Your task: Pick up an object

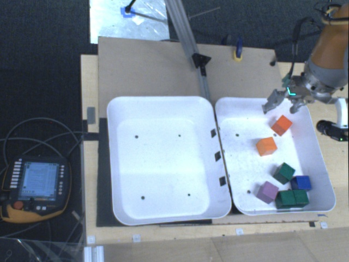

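Nearest us, in the right bin, we note a dark green block at the near edge, with a purple cube to its left, a blue cube just behind it, and a second green cube farther back. Two orange cubes sit apart toward the far end. We see the claw spread wide, holding nothing, just beyond the farther orange cube. Left bin shares the tabletop.
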Controlling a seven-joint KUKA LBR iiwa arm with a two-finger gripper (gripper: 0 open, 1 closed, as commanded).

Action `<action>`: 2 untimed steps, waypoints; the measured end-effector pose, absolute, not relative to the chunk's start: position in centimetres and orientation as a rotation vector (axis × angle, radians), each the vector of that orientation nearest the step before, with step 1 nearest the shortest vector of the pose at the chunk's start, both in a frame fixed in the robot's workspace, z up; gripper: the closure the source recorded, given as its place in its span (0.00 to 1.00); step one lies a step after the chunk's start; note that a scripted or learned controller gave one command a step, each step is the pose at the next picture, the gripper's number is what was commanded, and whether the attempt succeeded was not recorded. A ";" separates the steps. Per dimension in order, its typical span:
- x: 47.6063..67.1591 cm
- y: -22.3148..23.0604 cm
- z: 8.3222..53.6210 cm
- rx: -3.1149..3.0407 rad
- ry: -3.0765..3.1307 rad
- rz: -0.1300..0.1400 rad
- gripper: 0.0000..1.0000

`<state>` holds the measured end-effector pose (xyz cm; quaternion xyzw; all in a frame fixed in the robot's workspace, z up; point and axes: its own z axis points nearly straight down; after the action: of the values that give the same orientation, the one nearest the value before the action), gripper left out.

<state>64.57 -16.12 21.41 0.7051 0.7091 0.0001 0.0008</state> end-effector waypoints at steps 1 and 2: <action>64.2 -15.1 16.1 2.218 2.229 -0.003 0.00; 64.0 -15.0 9.8 2.220 2.228 -0.004 0.00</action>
<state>63.95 -14.96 9.84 0.7058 0.7084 -0.0013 -0.0016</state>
